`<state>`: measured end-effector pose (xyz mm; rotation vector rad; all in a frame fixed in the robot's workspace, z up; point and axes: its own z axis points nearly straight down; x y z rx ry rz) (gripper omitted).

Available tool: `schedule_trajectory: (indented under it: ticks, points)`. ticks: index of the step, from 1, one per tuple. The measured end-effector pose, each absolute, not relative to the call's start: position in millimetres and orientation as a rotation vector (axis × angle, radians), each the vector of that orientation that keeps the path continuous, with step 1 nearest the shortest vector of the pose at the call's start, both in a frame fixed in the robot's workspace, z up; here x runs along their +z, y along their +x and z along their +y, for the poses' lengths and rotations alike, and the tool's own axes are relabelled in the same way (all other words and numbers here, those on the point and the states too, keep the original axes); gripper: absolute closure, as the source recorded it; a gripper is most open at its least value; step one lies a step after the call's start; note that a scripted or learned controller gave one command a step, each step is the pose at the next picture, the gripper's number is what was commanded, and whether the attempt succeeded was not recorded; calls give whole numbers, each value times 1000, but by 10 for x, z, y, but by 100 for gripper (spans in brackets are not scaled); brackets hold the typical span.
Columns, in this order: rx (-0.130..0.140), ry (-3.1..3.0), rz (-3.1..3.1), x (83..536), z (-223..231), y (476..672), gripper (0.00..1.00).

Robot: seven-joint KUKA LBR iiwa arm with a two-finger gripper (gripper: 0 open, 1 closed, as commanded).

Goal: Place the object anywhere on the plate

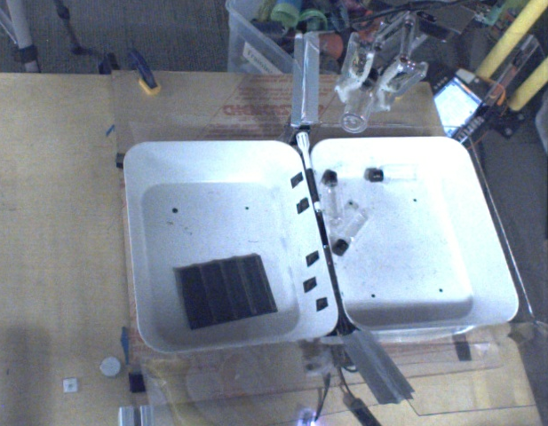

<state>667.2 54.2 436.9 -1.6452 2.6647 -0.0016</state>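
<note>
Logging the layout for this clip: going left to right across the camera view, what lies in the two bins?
Left bin → dark ridged plate in it → small black clips along the divider → clear object with dark ends in the right bin → small dark piece.

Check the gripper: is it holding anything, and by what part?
Nothing visibly held. The gripper hovers past the far edge of the right bin, translucent fingers spread, nothing between them.

One fixed camera above the bench.
We look down at a slant on the left bin (211,247) and right bin (407,238), both whole.
</note>
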Motion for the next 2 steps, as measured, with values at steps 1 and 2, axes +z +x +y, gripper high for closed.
schedule_trajectory:
  ticks: [1,2]
  points:
    - [2,-2035,2390,4367,222,6357,100]
    - [4,-2472,1938,4359,-77,5614,100]
